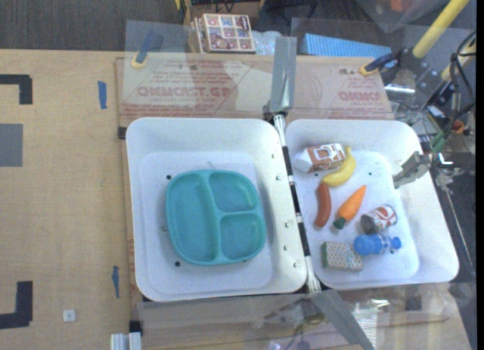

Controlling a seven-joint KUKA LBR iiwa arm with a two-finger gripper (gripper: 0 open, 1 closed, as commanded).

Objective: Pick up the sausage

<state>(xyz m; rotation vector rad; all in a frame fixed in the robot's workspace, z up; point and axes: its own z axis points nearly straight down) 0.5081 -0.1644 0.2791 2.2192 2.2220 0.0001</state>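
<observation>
We see the sausage (323,205) in the right bin's (439,258) left part, long axis running near to far; a carrot (350,205) lies just right, a banana (342,171) beyond; the gripper (412,168) sits well right, state untellable; the cardboard (227,88) reads roughly "CHEMCAST".

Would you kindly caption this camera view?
Sausage lies beside the carrot in the right bin; pincer at its right side.

Sausage (323,205) left of carrot (350,205)
</observation>
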